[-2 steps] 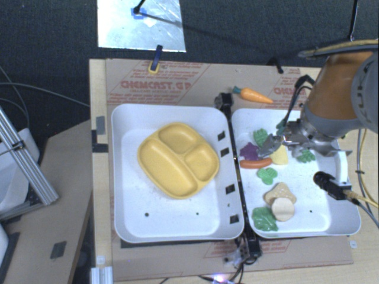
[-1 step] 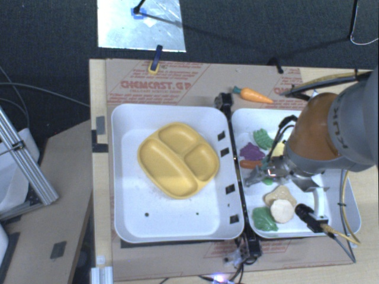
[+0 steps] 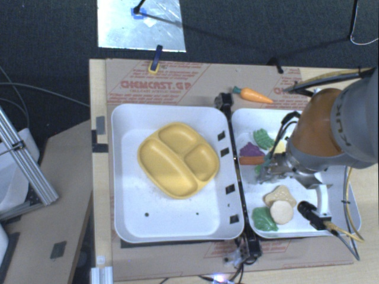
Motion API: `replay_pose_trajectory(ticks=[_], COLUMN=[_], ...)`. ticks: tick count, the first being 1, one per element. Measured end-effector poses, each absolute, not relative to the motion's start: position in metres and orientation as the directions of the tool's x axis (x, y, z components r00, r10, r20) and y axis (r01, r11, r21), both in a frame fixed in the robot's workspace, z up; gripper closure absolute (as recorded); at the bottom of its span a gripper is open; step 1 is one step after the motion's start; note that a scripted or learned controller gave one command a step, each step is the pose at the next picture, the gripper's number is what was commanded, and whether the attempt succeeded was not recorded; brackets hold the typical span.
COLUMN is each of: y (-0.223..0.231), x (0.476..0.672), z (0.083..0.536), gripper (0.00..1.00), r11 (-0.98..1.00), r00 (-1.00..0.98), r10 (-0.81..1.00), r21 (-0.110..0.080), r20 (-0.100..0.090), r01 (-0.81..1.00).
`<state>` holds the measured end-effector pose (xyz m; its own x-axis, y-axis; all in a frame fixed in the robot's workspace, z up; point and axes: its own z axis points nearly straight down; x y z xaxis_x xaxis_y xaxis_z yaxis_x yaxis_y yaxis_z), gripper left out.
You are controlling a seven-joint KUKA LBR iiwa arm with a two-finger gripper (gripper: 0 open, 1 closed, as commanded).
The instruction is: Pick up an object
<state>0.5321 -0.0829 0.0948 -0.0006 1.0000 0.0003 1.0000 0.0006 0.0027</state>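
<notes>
Camera view: gripper (image 3: pixel 265 171) sat low in the right bin (image 3: pixel 340 220), apparently positioned to pick among the toy food (image 3: pixel 278 209) just beside it; its grip state could not be told.

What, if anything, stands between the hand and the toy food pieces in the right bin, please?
Nothing visible does. The hand hangs low in the right bin, right among the pieces: the purple piece beside it and the beige round piece just below it in the view.

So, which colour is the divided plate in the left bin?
Yellow; the divided plate shows plainly in the camera view.
</notes>
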Motion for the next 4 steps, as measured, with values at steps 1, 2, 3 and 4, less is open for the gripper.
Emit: replay_pose_trajectory(ticks=[1, 2, 3, 4], y=[-0.002, 0.022, 0.05, 0.091], x=[0.524, 0.497, 0.487, 0.487], z=[0.189, 0.355, 0.378, 0.408], gripper=[1.0, 1.0, 1.0, 1.0], r11=[0.01, 0.009, 0.008, 0.007], r00=[-0.01, -0.009, -0.008, -0.007], r10=[1.0, 1.0, 1.0, 1.0], r21=[0.006, 0.02, 0.006, 0.004], r20=[0.002, 0.004, 0.002, 0.001], r01=[1.0, 1.0, 1.0, 1.0])
